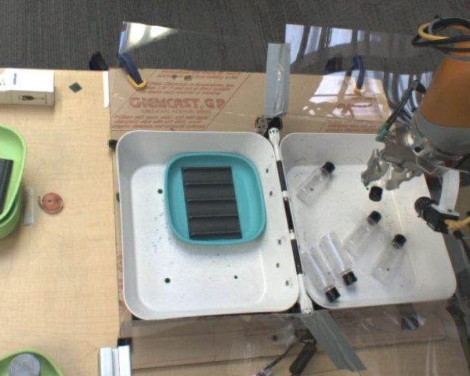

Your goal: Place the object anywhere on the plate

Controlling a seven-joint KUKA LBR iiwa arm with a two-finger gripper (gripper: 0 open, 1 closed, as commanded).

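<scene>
Vials (338, 266) lie scattered in the right bin (423, 288), none on the teal plate (254, 202) in the left bin. The gripper (380, 180) hangs above them; its grasp state cannot be determined. Descend centred over one isolated vial, across its width.

Grey arm (454, 124) with a broad orange band. Yellow and black cables looped on top. Metallic grey end effector (385, 175), black-tipped.

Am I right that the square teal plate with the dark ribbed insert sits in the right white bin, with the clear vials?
Not quite: the camera view shows the teal plate in the left white bin; the clear vials lie in the right bin.
</scene>
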